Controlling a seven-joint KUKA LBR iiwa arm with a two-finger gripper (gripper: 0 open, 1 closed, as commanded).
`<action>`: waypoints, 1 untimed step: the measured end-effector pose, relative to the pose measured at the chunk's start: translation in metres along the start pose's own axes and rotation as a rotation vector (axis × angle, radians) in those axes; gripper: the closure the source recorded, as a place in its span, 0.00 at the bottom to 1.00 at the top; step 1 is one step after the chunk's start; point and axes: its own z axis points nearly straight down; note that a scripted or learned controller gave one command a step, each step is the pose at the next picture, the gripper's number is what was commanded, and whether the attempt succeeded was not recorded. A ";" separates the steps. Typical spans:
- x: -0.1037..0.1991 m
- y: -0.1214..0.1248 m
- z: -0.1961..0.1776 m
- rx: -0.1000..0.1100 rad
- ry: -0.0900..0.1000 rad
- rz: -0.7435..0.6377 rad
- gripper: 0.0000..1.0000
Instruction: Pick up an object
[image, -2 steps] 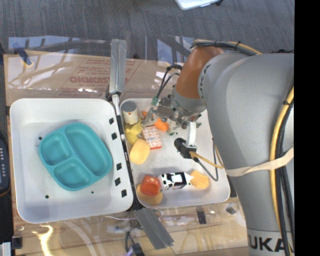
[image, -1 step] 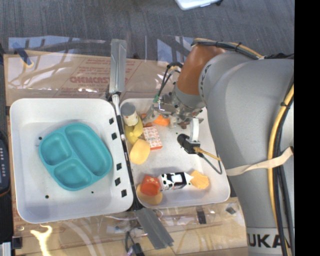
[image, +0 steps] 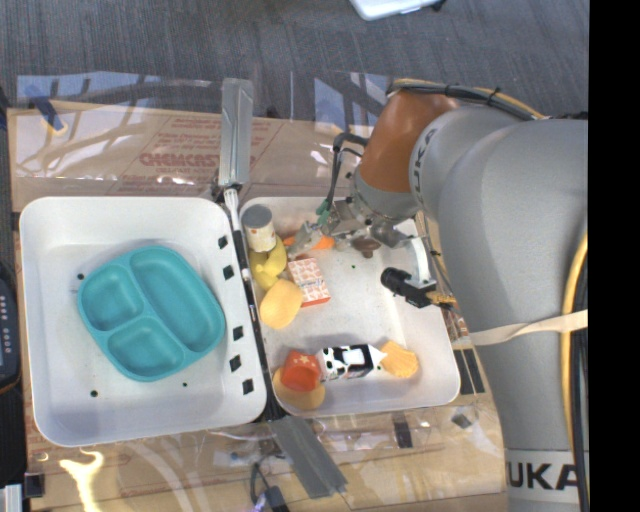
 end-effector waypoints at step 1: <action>0.028 0.004 0.002 0.004 0.000 0.144 0.00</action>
